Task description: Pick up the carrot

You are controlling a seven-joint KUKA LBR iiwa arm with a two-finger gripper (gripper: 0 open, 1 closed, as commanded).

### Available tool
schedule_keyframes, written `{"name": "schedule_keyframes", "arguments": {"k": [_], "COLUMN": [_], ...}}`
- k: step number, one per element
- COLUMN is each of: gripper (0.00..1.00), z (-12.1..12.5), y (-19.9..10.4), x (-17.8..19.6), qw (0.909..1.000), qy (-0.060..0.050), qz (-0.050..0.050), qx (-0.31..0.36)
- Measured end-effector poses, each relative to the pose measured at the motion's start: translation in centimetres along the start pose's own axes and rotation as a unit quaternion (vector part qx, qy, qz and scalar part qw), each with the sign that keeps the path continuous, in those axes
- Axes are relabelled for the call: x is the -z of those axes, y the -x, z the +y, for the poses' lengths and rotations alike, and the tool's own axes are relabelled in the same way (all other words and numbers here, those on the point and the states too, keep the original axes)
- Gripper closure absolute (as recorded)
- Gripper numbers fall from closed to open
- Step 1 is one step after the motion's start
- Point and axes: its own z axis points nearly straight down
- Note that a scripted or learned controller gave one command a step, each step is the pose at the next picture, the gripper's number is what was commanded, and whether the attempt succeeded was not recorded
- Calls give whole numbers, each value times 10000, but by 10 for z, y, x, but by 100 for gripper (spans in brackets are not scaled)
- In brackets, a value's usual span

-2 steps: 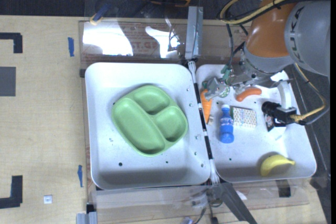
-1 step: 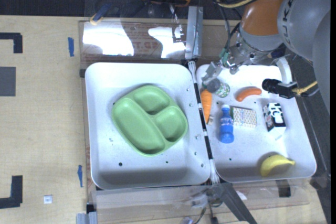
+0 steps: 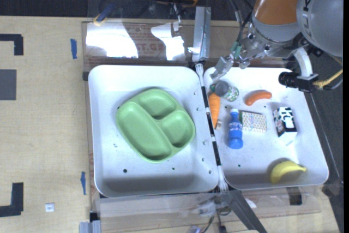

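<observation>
White bin (image 3: 319, 163), carrot (image 3: 214, 108) by divider

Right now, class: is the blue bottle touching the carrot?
Apart. The camera view shows a strip of white bin floor between the carrot and the blue bottle.

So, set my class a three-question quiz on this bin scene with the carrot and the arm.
1. True or false: the orange tapered carrot lies in the right white bin.
2. Which item sits nearest the front edge? A) yellow banana B) blue plastic bottle C) orange sausage
3. Fill in: the green divided plate has ___ compartments.

Key: 1 true; 2 A; 3 three.
</observation>
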Motion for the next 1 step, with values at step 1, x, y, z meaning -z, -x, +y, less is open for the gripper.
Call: {"name": "schedule_keyframes", "arguments": {"k": [1], "gripper": [0], "z": [-18], "y": [40], "x": [-51], "qw": [9999], "qy": [-19], "qz": [15], "qx": [114]}}
